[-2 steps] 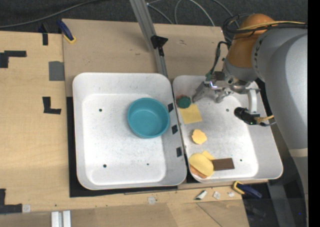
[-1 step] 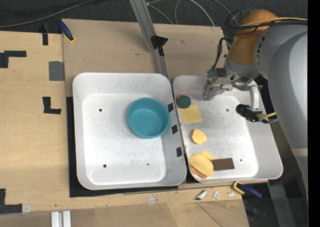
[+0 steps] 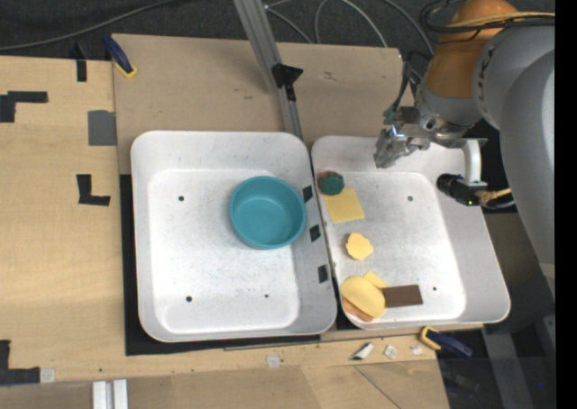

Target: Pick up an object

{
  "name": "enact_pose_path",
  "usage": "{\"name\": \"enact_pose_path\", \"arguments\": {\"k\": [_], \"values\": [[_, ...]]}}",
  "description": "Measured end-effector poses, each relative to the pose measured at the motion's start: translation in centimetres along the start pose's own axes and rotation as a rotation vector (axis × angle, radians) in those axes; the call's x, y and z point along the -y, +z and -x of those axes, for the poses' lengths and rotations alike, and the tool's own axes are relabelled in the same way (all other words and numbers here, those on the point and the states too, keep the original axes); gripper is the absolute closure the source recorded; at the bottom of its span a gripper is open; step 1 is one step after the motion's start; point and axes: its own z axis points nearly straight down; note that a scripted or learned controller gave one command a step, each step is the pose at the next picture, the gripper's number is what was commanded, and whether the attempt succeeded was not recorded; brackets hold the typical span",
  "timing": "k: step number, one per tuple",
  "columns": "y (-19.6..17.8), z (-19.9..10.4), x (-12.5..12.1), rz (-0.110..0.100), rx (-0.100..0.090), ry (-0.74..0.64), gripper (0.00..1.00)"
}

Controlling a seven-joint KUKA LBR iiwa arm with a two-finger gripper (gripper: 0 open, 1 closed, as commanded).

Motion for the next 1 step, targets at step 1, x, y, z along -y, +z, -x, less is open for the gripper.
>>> {"name": "enact_pose_path", "arguments": {"k": [1], "values": [[-6.23,-0.63,-0.29,0.002,0.0,0.0,1.0]]}}
